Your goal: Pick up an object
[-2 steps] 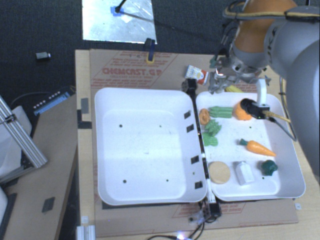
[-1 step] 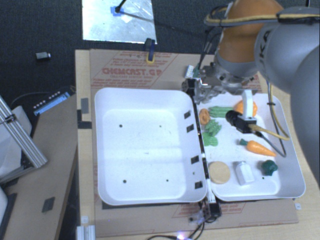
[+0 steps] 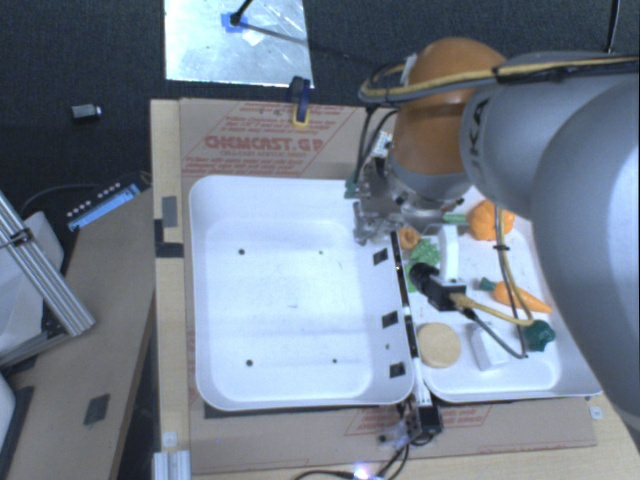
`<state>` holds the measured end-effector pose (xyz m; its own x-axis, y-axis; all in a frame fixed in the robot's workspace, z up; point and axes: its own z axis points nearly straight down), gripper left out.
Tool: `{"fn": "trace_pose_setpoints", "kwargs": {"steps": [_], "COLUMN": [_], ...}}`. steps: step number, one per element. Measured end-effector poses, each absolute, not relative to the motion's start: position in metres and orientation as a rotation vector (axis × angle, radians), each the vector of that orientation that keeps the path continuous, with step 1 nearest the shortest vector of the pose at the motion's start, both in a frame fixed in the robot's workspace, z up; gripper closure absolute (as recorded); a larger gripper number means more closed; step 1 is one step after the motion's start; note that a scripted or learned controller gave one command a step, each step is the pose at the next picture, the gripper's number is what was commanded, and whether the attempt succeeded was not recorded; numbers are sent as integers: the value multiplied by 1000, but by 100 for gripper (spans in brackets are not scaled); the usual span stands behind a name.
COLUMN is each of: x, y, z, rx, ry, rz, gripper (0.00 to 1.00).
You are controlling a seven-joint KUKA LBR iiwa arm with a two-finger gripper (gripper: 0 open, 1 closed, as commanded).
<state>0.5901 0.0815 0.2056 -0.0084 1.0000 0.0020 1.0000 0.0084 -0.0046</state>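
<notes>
Objects (image 3: 438, 345) for picking all lie in the right bin (image 3: 500, 386), to the right of the claw (image 3: 372, 230) and nearer the camera than it. Left of the claw, the left bin (image 3: 280, 298) shows a bare white floor with four small dark dots. Behind and to the left of the claw, the cardboard sheet (image 3: 250, 118) on the worktop carries red print reading "CHEMCAST GP". The claw itself hangs over the ridge where the two bins meet; whether it is wide or narrow cannot be told, and nothing is seen in its hold. Just right of the claw lies a green piece (image 3: 425, 251), with a tan disc (image 3: 440, 348) nearer the camera. Further right of the claw come a white block (image 3: 480, 351), an orange ball (image 3: 485, 220), a carrot (image 3: 515, 293) and a teal piece (image 3: 538, 335).
</notes>
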Motion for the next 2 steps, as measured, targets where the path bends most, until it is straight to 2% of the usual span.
{"fn": "trace_pose_setpoints", "kwargs": {"steps": [1,2], "x": [556,565], "y": [-33,19], "z": [227,224], "rx": [-2235,-2212], "ry": [-2214,-2231], "rz": [4,-4], "gripper": [100,100]}}
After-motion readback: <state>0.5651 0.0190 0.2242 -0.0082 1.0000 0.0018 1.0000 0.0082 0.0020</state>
